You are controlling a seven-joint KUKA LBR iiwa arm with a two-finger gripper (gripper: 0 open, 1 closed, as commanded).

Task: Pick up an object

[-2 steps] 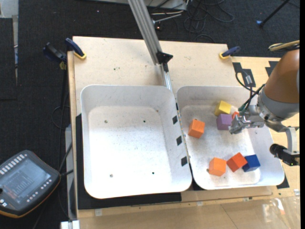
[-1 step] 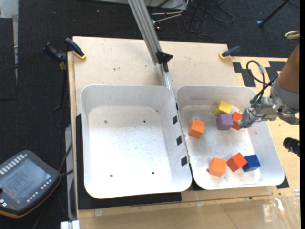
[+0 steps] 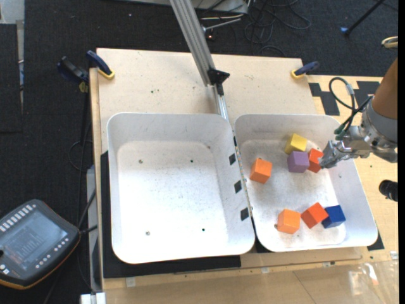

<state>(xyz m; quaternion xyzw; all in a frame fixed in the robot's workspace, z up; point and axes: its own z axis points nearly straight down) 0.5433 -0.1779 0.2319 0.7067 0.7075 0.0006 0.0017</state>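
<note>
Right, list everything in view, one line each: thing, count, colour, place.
yellow cube: 1, yellow, right bin, far side
purple cube: 1, purple, right bin, touching the yellow cube
red-orange cube: 1, right of the purple cube, at the gripper tip
orange cubes: 2, right bin, left part and near part
red cube: 1, near part, against the blue cube
blue cube: 1, near right part
bins: 2, white, side by side
clamps: 2, blue-yellow, bench's far corners
teach pendant: 1, grey, lower left
gripper: 1, grey, over right bin
</note>
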